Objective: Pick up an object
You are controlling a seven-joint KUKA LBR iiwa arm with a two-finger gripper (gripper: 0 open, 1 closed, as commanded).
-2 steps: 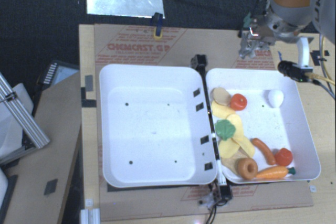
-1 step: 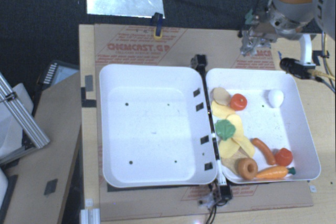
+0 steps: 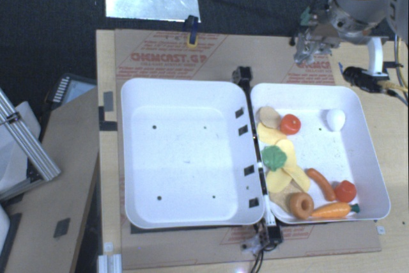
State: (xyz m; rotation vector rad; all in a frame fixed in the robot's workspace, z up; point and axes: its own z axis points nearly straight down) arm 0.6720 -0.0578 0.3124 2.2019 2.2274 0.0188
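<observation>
Gripper (image 3: 311,51) above and behind right bin (image 3: 358,137), clear of its rim, likely pre-descent; jaw state indiscernible; white egg (image 3: 334,119) nearest in that bin

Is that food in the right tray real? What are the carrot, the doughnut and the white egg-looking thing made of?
Probably toys, not food. The carrot looks like moulded plastic: flat, even orange with a green tip. The doughnut has a smooth tan ring, likely plastic or rubber. The white egg is uniformly white with a bright glare, probably glossy plastic. The right bin itself seems thin white plastic with a faint sheen.
</observation>
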